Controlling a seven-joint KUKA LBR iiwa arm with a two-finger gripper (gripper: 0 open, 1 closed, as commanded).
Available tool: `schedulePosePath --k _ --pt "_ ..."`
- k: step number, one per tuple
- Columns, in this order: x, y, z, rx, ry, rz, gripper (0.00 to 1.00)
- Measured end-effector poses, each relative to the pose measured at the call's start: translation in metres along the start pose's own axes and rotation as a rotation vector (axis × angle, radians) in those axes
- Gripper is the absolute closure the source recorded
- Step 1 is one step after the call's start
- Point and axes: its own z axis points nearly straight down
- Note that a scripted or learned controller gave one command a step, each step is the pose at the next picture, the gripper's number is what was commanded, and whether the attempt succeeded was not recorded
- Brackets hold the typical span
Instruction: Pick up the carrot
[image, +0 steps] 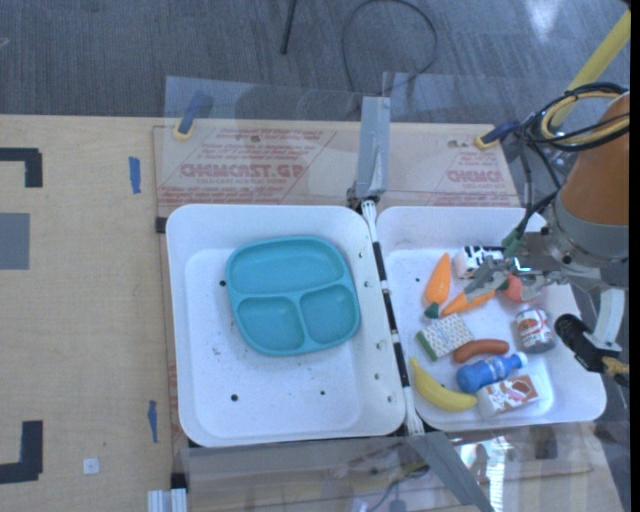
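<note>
The carrot (462, 301) is a slim orange piece with a green stub at its lower left end. It lies slantwise in the middle of the right bin (590, 405). My gripper (490, 272) hangs low over the carrot's upper right end, reaching in from the right below the orange wrist band. The gripper's grey body hides where it meets the carrot, so I cannot tell whether they touch.
A fat orange wedge (437, 278) lies just left of the carrot. Around them are a cow-patterned toy (467, 259), a red ball (514, 289), a can (533, 328), a cracker (444, 336), a sausage (480, 350), a blue bottle (488, 371), a banana (441, 391) and a carton (510, 394). The left bin (200, 400) holds a teal divided plate (292, 296).
</note>
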Motion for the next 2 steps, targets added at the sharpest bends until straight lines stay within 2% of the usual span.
schedulePosePath --k 1,2 --pt "0.0 0.0 0.0 0.0 0.0 0.0 0.0" --pt "0.012 0.05 0.081 0.0 0.0 -0.017 0.0"
